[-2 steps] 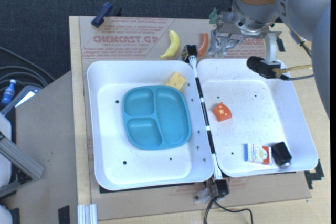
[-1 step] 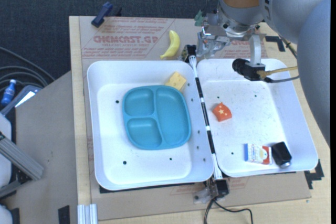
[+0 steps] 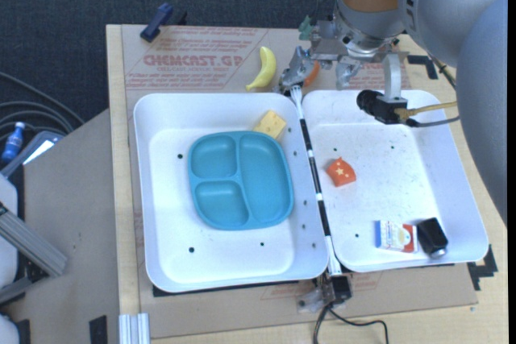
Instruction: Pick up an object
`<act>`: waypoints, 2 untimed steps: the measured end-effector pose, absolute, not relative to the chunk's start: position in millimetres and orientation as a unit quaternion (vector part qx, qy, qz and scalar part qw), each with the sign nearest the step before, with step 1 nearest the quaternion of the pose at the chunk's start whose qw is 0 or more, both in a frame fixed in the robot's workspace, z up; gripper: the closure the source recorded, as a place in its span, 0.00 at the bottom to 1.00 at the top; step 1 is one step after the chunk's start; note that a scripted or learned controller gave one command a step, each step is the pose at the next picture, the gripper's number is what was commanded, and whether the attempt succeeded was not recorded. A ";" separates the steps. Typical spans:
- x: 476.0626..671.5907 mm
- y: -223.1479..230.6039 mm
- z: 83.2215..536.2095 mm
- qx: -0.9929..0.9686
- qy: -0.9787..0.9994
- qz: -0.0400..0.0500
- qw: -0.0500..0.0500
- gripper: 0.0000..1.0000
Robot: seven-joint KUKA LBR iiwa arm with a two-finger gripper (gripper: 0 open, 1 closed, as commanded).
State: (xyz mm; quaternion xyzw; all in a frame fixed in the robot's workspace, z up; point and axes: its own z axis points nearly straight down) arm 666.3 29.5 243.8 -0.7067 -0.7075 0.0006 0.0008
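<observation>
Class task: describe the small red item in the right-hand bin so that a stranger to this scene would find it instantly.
Start at the right-hand white bin. Near its left side, about mid-depth, lies a small red-orange block with a pale mark on top. It lies alone, apart from the small white and red box and the black object in the bin's near corner.

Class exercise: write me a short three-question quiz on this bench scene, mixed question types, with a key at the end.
1. True or false: the blue divided plate lies in the right bin.
2. What lies outside both bins, on the board behind them?
A. the banana
B. the orange block
C. the black box
3. Fill in: the yellow wedge touches the plate's ___ edge.

Key: 1 false, it is in the left bin; 2 A; 3 far.
</observation>
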 end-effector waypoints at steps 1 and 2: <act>666.0 -6.9 184.3 -0.707 -0.707 0.001 0.001 0.00; 662.4 -74.2 184.9 -0.708 -0.707 0.001 0.000 0.00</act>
